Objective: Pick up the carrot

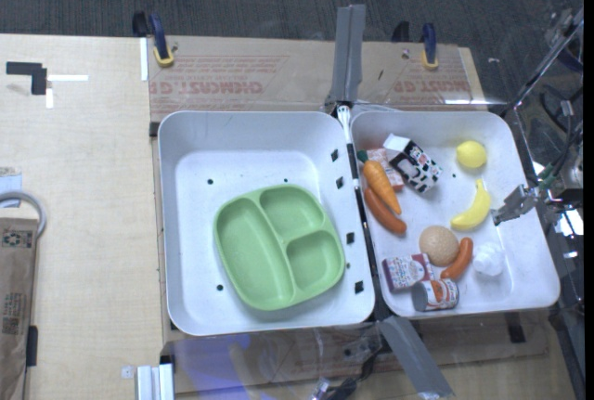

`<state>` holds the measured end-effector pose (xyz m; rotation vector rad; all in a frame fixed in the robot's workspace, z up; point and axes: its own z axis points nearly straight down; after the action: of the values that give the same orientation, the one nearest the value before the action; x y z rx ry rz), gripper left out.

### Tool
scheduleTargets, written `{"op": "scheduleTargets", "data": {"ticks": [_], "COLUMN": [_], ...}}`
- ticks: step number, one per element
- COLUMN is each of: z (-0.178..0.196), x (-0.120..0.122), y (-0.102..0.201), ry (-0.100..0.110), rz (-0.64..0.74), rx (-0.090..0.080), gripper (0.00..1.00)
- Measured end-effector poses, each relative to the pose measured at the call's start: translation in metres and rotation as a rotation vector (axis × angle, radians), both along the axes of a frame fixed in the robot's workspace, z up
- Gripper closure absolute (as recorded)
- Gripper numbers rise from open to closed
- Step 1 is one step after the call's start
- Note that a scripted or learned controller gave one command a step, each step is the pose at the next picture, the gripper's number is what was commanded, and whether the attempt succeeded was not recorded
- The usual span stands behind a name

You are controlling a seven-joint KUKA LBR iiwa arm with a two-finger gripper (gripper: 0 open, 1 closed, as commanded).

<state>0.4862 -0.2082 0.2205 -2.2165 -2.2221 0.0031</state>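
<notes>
Carrot (380,186) at right bin's (531,294) left side, well apart from fingers (512,206), state unclear.

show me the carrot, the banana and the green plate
carrot (380,185), camera view, middle of its orange body
banana (473,208), camera view, middle of its curved yellow body
green plate (243,250), camera view, floor of its largest compartment
</notes>
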Motion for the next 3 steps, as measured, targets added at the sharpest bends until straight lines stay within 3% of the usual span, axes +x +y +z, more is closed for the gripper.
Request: {"op": "scheduleTargets", "data": {"ticks": [1,2,3], "z": [-0.055,-0.101,-0.125], "x": [0.045,0.069,0.007], "y": [-0.014,0.055,0.093], "ry": [-0.002,-0.002,-0.01], "rz": [0.374,0.444,0.487], "rx": [0.001,0.001,-0.003], "gripper": [0.0,0.0,0.0]}}
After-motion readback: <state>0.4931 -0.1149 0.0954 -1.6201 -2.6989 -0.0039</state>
